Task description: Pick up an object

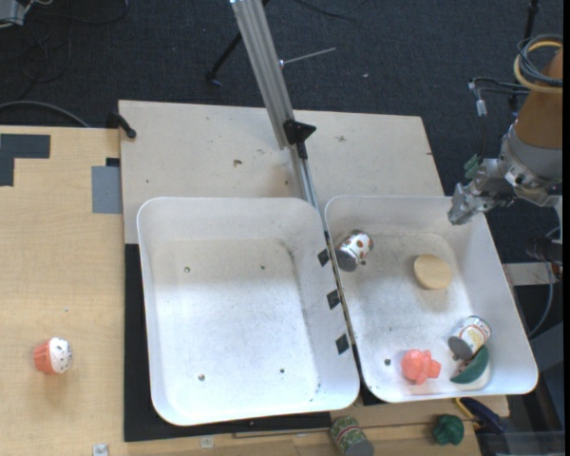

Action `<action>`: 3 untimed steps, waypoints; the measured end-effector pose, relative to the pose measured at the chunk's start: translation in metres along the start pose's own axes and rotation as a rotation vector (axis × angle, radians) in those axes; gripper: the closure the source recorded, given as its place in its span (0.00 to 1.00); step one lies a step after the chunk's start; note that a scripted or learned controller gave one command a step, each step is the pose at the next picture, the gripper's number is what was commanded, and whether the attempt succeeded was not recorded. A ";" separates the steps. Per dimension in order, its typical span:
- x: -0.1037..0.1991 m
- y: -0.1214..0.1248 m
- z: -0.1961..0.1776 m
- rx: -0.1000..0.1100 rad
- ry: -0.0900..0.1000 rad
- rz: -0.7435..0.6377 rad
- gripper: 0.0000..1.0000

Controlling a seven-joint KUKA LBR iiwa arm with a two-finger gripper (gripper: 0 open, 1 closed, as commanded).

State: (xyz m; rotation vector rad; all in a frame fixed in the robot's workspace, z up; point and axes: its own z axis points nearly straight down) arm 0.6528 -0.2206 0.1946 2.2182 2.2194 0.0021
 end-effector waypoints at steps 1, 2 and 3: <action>0.000 0.000 -0.030 0.004 0.002 -0.001 1.00; 0.056 -0.004 -0.022 0.007 0.005 -0.005 1.00; 0.103 -0.005 -0.015 0.008 0.004 -0.004 1.00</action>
